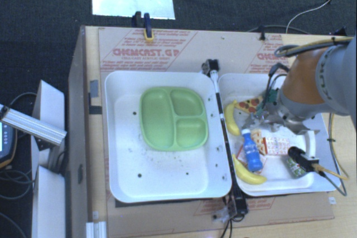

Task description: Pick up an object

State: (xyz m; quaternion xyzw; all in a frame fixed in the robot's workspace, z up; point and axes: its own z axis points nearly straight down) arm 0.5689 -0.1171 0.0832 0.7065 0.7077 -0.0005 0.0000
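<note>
Camera view: my gripper (266,118) low in right bin (321,189), center-right of frame, grip state unclear. Blue bottle (252,155) lies just below-left, between bananas (249,174); should center over it, descend straight.

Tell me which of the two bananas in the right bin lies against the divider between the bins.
The upper banana, along the right bin's left wall. The lower banana curves under the blue bottle.

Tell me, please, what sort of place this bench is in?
Probably a robotics lab: a robot arm reaches over two white bins, one holding a green plate, the other toy food such as a banana.
</note>
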